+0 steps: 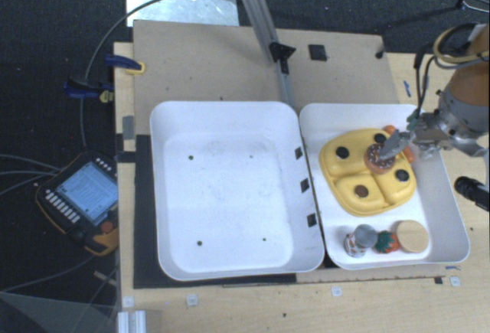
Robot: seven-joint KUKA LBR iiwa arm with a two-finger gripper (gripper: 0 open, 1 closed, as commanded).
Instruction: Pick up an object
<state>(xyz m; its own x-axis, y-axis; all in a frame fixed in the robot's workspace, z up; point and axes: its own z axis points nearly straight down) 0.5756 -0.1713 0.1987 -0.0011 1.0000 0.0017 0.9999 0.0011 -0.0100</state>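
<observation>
One gripper (380,156) over yellow tray (367,177).

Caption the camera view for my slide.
Hand lowered over the yellow sectioned tray in the right bin; small items sit near the front edge.

The arm (467,106) is cut off by the frame's edge at 3 o'clock. The pincer (380,156) is too small and blurred to read its fingertips, and it hides part of the yellow tray (354,184). The small things (374,239) at the tray's 6 o'clock are too blurred to identify.
</observation>
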